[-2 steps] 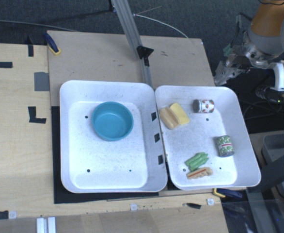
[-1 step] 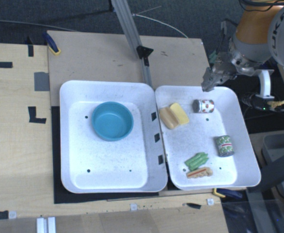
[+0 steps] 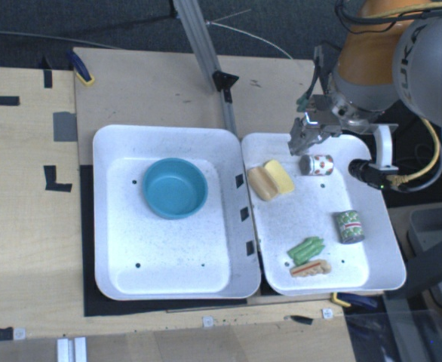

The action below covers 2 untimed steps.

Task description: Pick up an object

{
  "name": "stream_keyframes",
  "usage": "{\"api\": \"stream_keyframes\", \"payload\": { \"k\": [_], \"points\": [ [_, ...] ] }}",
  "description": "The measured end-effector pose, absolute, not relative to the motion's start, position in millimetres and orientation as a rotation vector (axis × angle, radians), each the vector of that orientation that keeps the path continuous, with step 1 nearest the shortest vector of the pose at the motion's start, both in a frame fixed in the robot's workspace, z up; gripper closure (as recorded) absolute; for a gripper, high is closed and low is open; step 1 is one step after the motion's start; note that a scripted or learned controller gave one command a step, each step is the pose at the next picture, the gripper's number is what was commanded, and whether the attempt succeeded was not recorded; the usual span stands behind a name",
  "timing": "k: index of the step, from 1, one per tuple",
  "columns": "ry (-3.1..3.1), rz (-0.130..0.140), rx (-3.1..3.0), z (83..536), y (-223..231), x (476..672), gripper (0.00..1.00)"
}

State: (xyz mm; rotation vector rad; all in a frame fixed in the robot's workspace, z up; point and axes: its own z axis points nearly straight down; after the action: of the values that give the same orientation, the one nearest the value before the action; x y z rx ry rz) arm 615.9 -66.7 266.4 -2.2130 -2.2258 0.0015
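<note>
Left bin: blue bowl. Right bin: yellow sponge-like block, small can, green can, green vegetable, hot dog. Gripper above small can; jaw state: cannot tell. Nothing lifted; grasp and lift remain.

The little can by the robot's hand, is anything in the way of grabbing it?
Nothing visible is. The gripper hangs just above and left of the small can in the right bin. The yellow sponge lies off to the left, apart from both.
</note>
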Motion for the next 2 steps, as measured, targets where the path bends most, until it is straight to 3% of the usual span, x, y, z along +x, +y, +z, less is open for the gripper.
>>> {"api": "stream_keyframes", "payload": {
  "k": [1, 2],
  "points": [
    [-2.226, 0.002, -2.212, 265.3, -13.5, 595.2, 1.0],
    [-2.223, 0.006, -2.214, 253.4, 27.0, 560.0, 1.0]
  ]
}}
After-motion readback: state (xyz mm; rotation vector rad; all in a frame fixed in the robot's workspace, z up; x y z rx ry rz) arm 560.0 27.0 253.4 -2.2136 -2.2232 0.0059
